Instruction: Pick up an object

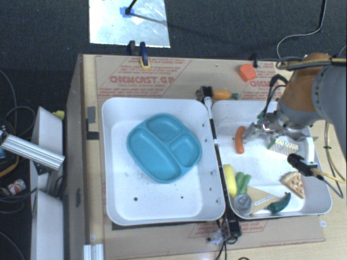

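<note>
Nearest us, along the front wall of the right bin (323, 202), we see a heap of toy food: a yellow banana (230, 179) beside a green pod (242, 182), a grey metal disc (242, 202), a dark green pepper (280, 203) and a pizza slice (294, 183); farther back an orange-red sausage (239, 139) lies alone on the white floor; we judge it the likeliest thing to pick up. We see the gripper (262, 130) low in that bin, just right of the sausage and apart from it; its jaws look spread and hold nothing, though glare makes this hard to read.

We think the risk is a closing on air, since the sausage sits to one side of the jaws; a rounded, smooth plastic piece could also roll or squirt out from a glancing pinch; the crowded front heap could yield two things at once.

We note hard glossy bin walls, a smooth blue divided plate (164, 147) in the left bin (116, 161), and a printed cardboard sheet on the desk (162, 75).
</note>
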Controlling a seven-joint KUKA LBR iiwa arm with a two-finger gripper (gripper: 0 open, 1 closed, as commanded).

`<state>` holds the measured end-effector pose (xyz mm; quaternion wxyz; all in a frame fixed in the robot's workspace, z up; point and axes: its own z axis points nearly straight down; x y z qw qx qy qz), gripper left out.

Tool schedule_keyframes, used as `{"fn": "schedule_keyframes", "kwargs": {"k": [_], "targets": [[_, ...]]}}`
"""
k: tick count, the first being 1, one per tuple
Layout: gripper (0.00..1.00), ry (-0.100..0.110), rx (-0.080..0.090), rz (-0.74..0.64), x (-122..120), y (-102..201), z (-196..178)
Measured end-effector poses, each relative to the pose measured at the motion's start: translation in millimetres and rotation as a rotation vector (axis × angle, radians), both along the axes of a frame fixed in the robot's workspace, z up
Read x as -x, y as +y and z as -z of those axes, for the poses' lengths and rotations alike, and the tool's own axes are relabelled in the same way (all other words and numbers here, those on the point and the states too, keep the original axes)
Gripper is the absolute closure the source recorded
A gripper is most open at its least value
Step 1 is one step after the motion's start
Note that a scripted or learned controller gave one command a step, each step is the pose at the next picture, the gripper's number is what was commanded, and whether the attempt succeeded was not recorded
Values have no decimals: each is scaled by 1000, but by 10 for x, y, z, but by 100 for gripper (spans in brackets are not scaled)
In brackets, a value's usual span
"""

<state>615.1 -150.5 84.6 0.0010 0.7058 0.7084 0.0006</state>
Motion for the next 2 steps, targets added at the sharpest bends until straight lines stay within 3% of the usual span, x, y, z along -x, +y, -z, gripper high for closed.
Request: {"fn": "schedule_keyframes", "kwargs": {"k": [1, 2], "targets": [[0, 1, 1, 0, -365, 537, -7], [0, 32, 10, 1, -471, 556, 16]]}}
